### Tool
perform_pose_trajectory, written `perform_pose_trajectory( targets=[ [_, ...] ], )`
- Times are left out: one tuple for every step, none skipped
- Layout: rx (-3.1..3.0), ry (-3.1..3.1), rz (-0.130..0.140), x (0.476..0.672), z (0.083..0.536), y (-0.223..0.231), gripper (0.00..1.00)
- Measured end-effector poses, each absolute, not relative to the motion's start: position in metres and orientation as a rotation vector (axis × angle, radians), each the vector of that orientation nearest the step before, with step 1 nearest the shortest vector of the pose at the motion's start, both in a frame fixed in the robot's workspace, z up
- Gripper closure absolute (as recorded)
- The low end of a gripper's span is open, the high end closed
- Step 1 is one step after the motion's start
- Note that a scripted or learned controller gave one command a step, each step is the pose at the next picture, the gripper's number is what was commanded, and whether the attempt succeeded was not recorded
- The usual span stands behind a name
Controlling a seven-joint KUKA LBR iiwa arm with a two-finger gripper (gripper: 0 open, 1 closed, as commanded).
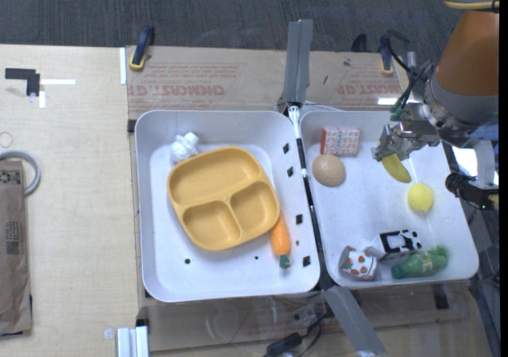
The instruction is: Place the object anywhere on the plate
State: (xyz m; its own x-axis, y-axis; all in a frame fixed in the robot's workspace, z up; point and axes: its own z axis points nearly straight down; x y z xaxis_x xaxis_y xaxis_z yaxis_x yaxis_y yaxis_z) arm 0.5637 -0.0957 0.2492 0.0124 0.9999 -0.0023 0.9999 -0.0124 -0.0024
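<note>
A workbench seen from above at a slant, with dark grey carpet beyond its far edge. The bench top is pale wood [63, 189], with a sheet of brown cardboard [214, 78] lying under two shallow white bins set side by side.

The left bin [155, 213] holds a yellow plate [222, 197] with three compartments, all bare. A small white crumpled thing [185, 145] lies just beside the plate's far left corner, and a toy carrot [280, 240] lies against its near right edge.

The right bin [452, 228] holds a small pink box [340, 140], a tan egg-shaped thing [329, 170], a yellow ball [421, 198], a green toy [418, 262], a black and white toy [398, 242] and a small patterned piece [358, 263].

The grey and orange arm reaches in from the right. Its claw [394, 151] hangs over the far part of the right bin, pinching a banana [396, 168] whose yellow end sticks out below the fingers.

A brown paper bag [14, 244] lies at the bench's left edge.
</note>
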Motion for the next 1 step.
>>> perform_pose_trajectory(
  targets=[
    [-2.041,-2.391,0.003,0.5700,0.3032,-0.1582,1.00]
  ],
)
